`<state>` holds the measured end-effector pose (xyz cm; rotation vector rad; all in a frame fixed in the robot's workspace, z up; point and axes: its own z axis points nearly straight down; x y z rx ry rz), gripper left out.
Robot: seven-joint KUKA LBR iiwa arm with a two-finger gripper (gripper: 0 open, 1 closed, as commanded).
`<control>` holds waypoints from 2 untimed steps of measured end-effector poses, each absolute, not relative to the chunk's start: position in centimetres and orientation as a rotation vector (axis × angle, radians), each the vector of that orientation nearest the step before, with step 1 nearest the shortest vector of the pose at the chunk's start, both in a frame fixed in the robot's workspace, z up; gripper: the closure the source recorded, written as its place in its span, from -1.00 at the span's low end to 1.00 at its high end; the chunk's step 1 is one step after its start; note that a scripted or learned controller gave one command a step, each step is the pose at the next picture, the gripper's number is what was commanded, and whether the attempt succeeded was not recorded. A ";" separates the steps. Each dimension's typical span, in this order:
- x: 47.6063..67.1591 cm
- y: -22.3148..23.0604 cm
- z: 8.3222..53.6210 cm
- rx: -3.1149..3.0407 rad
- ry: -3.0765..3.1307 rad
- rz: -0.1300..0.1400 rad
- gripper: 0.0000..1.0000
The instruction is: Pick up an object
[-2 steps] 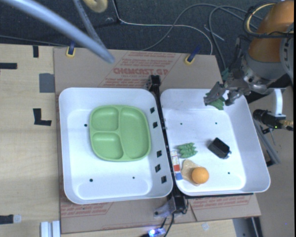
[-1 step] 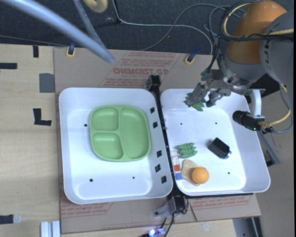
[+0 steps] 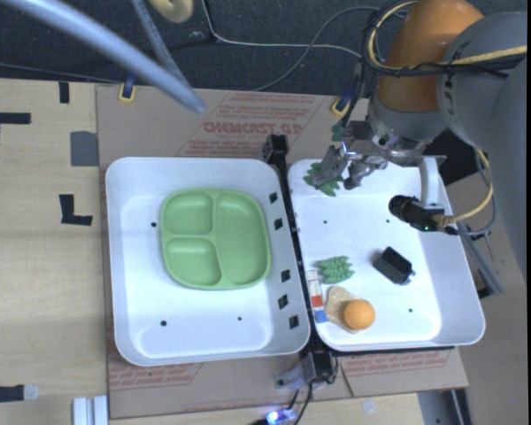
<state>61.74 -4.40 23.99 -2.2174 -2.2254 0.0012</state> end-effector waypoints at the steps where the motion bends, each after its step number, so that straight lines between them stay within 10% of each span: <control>1: 62.3 1.0 24.5 -2.214 -2.227 0.000 1.00; 2: 63.0 6.1 22.7 -2.215 -2.226 0.004 1.00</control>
